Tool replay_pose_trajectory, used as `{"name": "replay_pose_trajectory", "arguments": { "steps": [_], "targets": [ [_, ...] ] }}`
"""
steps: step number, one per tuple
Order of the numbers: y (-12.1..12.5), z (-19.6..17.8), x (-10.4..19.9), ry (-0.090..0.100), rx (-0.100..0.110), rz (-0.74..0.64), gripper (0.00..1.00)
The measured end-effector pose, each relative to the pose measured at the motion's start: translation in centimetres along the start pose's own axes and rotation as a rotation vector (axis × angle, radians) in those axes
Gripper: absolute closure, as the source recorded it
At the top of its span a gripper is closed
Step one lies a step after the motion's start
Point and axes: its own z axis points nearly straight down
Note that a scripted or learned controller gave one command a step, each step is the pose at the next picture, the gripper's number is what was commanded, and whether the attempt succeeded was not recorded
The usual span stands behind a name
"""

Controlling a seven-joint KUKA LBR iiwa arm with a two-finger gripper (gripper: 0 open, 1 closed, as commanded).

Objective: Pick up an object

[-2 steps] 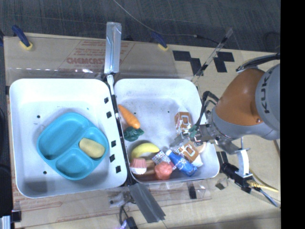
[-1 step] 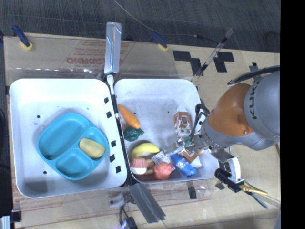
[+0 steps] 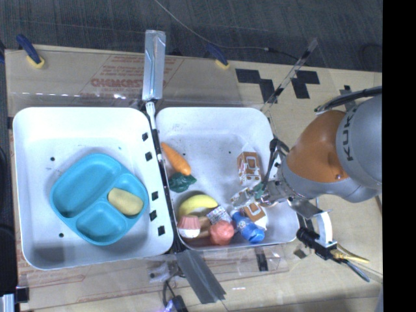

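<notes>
The arm (image 3: 338, 151) comes in from the right and hangs over the right bin (image 3: 214, 119), with its orange band sitting above the bin's right edge. The tool (image 3: 255, 197) is down low in the lower right part of that bin, right in among the clutter. Honestly I can't tell how the tool stands, open or closed, because the wrist and the pile of stuff hide it, and I can't see anything clearly held by it either.

Stuff in the right bin: a carrot (image 3: 177, 160) near the left wall, with a dark green piece (image 3: 181, 182) just below it. Under that is a banana (image 3: 197, 204), and along the front wall a pink-and-white item (image 3: 190, 227), a reddish ball-like thing (image 3: 221, 232) and a blue item (image 3: 249, 229), all bunched up and touching each other. A brown-and-white packet (image 3: 249, 166) lies just above the tool, near the right wall. All of these look to be resting on the bin floor.

The left bin (image 3: 39, 129) has a blue divided tray (image 3: 81, 187) in it, with a yellow potato-looking lump (image 3: 125, 201) sitting in the tray's right compartment.

Both bins sit side by side on the desk (image 3: 78, 73), and a metal bar (image 3: 154, 64) stands at the back between them.
</notes>
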Motion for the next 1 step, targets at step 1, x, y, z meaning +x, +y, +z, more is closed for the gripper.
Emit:
{"name": "replay_pose_trajectory", "arguments": {
  "steps": [1],
  "targets": [
    [6.52, -10.94, 4.7, 0.004, 0.004, 0.061, 1.0]
  ]
}}
